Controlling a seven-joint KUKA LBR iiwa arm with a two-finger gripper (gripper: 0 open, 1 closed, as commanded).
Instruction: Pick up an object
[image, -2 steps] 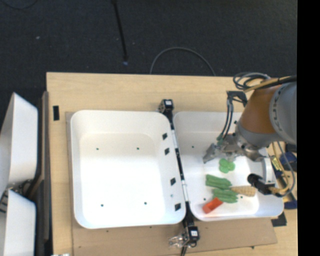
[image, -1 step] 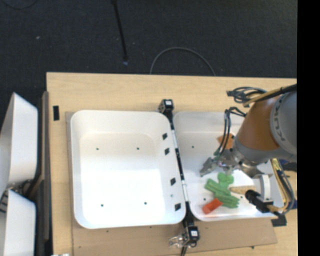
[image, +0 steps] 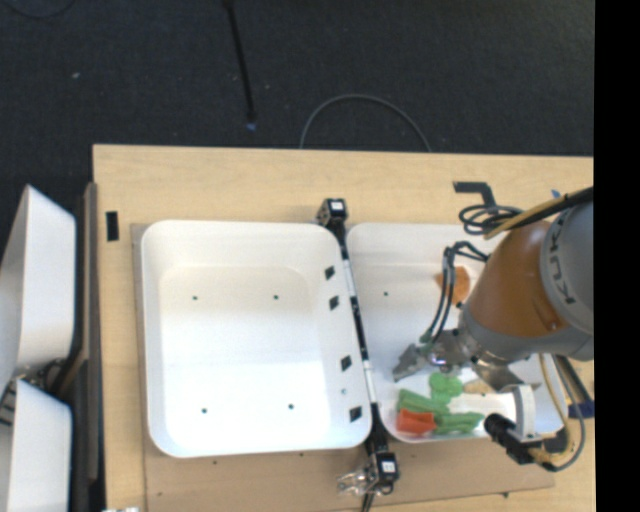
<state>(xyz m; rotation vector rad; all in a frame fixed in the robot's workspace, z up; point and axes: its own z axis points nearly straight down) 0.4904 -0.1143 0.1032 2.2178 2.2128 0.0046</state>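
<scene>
Two white bins sit side by side on the counter (image: 120, 200), and we see the gripper (image: 425, 360) low in the right bin (image: 400, 250), just above a cluster of green pieces (image: 450, 400) with a red one (image: 415, 424) at the bin's near edge. We cannot tell how the gripper is set, and nothing visibly sits in it. We judge the pick still undone: closing on a piece and lifting remain.

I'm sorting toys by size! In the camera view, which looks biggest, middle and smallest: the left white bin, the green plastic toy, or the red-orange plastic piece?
1. Shallow white plastic bin on the left, by far.
2. Green plastic toy.
3. Small red-orange plastic piece.
</scene>
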